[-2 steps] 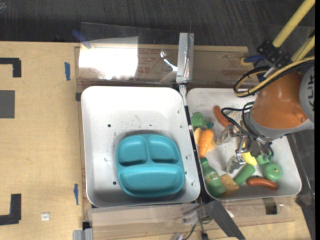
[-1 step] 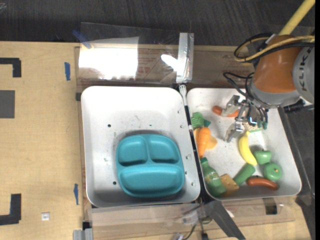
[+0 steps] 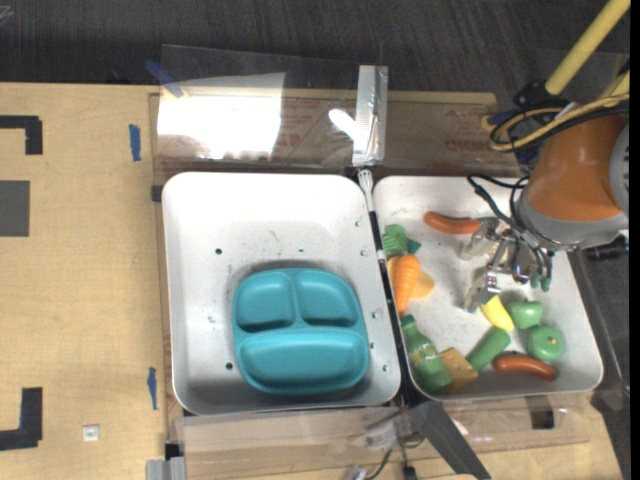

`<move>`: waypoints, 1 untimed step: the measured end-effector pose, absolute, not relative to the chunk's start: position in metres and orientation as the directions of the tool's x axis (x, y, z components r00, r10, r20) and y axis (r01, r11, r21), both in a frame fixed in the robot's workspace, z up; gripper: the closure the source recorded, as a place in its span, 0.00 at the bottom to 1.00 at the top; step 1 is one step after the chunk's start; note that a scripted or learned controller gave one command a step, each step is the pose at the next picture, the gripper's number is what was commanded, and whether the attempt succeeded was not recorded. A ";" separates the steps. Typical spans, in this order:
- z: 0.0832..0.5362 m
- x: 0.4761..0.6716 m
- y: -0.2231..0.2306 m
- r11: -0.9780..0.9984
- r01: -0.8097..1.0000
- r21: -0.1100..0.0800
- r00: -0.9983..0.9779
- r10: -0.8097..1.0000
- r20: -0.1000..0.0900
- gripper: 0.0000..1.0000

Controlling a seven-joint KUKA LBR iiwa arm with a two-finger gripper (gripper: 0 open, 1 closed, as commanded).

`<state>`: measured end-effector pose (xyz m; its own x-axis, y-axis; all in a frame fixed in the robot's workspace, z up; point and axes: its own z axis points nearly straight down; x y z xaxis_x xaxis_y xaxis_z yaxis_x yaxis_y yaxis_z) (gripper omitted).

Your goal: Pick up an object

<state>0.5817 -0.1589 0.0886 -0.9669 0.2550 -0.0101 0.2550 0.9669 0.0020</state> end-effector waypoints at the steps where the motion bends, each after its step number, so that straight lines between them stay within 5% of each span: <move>1: 0.089 0.541 -0.177 0.984 0.179 0.000 -0.984 0.179 -0.011 0.00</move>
<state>0.5413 -0.1773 0.0889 -0.9838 0.1789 -0.0107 0.1789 0.9839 -0.0004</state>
